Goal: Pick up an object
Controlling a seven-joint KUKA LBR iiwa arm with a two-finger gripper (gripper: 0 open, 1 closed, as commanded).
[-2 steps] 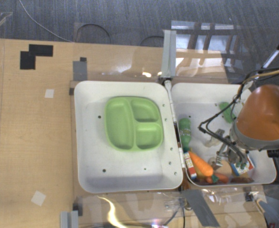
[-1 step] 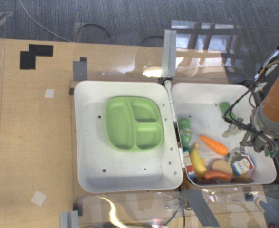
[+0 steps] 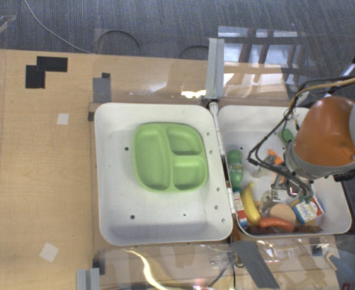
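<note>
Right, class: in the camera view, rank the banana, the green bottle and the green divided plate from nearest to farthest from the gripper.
Measured from the gripper in the right bin:
1. Banana, just to its left in the same bin.
2. Green bottle, farther left, against that bin's left wall.
3. Green divided plate, across the divider in the left bin.

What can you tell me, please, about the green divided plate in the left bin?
The green plate is pale lime, looks like matte plastic, and is a rounded square with three compartments: one long one on its left side and two smaller ones on its right. It lies flat and right side up, slightly rotated, near the middle of the left bin, resting on the bin's floor. Nothing lies in it or touches it.
</note>
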